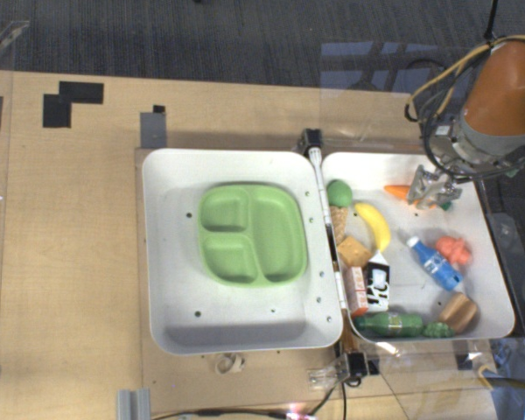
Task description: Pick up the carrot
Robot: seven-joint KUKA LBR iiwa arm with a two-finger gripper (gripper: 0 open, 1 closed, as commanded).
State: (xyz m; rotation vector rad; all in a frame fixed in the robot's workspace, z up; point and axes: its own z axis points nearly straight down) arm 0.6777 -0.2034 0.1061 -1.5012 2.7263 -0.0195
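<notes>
Single camera sitting fixed above the bench (61, 261), looking down at a slant. Taking in both white bins side by side, left bin (171, 261) and right bin (490, 234), from moderate height. Arm (503, 94) entering from the frame's right. Dark floor showing along the top.

Grey arm (486, 143), orange band, black cables looped.

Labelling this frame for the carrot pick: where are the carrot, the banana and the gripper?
carrot (395, 191), camera view, on its visible orange body left of the gripper.
banana (374, 224), camera view, mid-curve.
gripper (433, 198), camera view, midway between fingertips.
</notes>
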